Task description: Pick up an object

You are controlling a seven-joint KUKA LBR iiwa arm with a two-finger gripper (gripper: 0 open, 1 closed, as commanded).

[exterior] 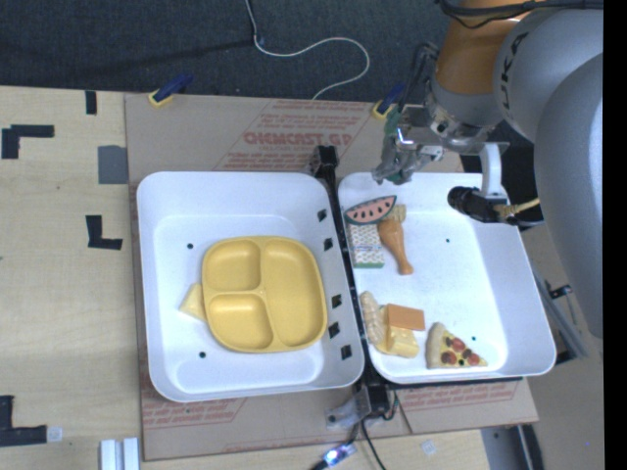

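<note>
My gripper [397,169] hangs over the far left corner of the right bin [490,262], just above and behind the watermelon slice [371,211]. Nothing shows between its fingers. Beside the slice lie a chicken drumstick [396,239] and a small green-and-white card [367,247]. Near the front of that bin sit a pale bread piece [371,316], an orange cheese block [403,318] on a yellow piece [400,340], and a pizza slice [450,348].
The left bin [167,223] holds a yellow divided plate [263,294] with a yellow wedge [191,303] poking out at its left. A black clip divider [336,253] joins the bins. A cable [304,47] loops behind them.
</note>
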